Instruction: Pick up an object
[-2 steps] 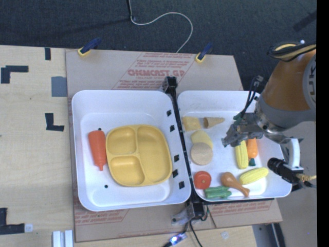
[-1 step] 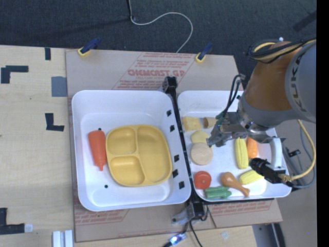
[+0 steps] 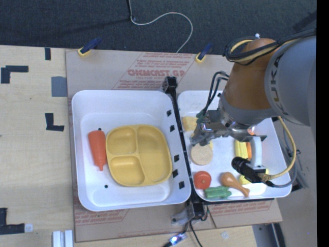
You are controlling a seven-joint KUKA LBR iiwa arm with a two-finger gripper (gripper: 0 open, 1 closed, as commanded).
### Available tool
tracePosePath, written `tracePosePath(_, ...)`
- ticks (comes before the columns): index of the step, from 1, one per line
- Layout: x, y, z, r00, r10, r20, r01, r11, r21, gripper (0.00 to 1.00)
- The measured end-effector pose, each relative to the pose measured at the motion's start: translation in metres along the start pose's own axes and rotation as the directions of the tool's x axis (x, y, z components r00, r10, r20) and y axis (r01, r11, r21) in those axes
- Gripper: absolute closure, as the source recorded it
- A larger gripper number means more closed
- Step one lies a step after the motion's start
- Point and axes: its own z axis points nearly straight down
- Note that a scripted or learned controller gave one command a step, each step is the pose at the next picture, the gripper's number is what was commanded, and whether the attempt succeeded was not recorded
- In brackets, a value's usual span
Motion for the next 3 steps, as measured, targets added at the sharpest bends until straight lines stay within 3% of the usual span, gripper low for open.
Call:
tracePosePath(1,0.055,0.007,-0.003,1.000,-0.002,-0.001,0.002,1.000,0.000,1.00)
tracePosePath(2,0.094,0.025,0.007,1.000,0.001,0.001,-0.001,1.000,0.000,1.00)
tracePosePath(3,0.121,0.022,0.010,1.000,0.003,0.002,-0.003,1.000,0.000,1.00)
